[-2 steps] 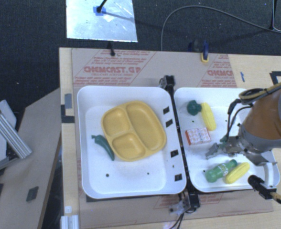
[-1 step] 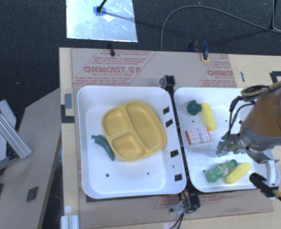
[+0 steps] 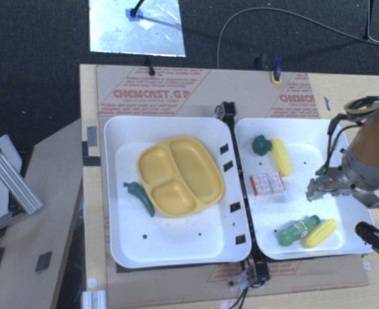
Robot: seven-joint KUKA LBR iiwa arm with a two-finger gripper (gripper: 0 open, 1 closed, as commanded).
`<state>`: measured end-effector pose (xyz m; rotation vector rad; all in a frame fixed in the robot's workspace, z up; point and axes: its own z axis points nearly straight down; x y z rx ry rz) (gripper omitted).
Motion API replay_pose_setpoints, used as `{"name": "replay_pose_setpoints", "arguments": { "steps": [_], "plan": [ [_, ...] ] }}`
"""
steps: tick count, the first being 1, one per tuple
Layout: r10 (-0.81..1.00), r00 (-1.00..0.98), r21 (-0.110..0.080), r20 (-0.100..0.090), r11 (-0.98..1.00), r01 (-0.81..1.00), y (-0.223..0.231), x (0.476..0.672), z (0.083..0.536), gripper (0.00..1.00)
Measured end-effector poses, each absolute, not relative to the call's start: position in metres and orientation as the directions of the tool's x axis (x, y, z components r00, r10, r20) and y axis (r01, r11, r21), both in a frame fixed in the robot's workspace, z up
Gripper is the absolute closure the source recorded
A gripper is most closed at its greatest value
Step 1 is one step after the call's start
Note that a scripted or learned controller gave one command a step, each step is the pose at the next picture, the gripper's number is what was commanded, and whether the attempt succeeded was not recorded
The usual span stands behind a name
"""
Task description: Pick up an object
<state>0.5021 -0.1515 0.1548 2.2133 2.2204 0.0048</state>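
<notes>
Over right bin (image 3: 305,148), hand (image 3: 321,188) hovers, grip state unclear. Nearest target: toy corn cob (image 3: 320,233) at five o'clock, touching green bottle (image 3: 297,231). Looks light, hard, slick plastic; pinch across cob's middle, short axis.

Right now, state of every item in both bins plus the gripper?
yellow divided plate: flat in left bin, compartments bare
green pepper: lying beside the plate's left edge
broccoli piece: right bin, next to upper corn
upper corn: lying flat
small box: lying flat near the divider
green bottle: on its side, against lower corn
lower corn: lying flat
gripper: over right bin, holding nothing visible
</notes>
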Motion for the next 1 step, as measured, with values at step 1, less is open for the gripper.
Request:
{"name": "replay_pose_setpoints", "arguments": {
  "steps": [1],
  "plan": [
    [1.0,-0.004,0.009,-0.003,0.004,1.0,-0.155,0.5056,0.2187,1.0]
  ]
}}
